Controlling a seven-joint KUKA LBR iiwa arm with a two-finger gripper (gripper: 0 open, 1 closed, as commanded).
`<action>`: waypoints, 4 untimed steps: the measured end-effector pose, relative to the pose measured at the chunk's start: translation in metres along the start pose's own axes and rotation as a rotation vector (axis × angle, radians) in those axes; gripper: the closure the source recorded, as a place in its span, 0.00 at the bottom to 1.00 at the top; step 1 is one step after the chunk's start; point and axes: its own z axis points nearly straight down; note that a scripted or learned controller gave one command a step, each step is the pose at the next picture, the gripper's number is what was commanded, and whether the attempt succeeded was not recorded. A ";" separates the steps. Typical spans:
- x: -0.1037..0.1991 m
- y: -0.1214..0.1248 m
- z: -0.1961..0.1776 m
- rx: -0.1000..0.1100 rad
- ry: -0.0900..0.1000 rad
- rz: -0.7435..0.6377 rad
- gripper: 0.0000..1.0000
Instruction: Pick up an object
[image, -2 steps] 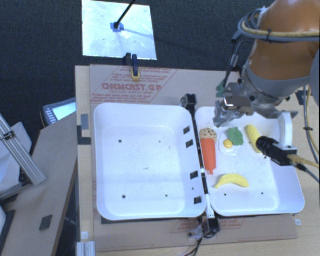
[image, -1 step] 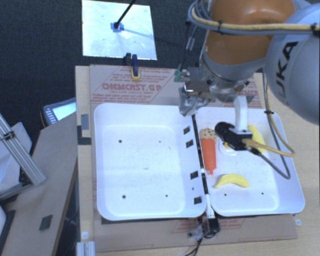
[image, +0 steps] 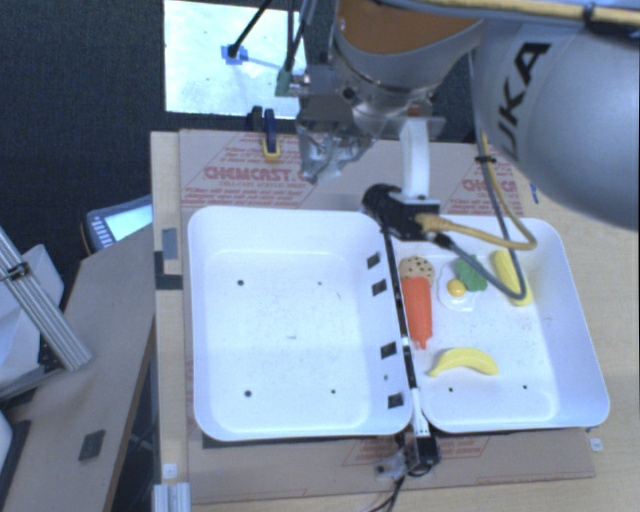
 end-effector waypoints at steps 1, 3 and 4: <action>-0.005 -0.001 0.004 0.008 -0.004 0.006 0.00; -0.004 0.000 -0.007 0.006 -0.003 0.000 0.00; -0.004 0.000 -0.007 0.006 -0.003 0.000 0.00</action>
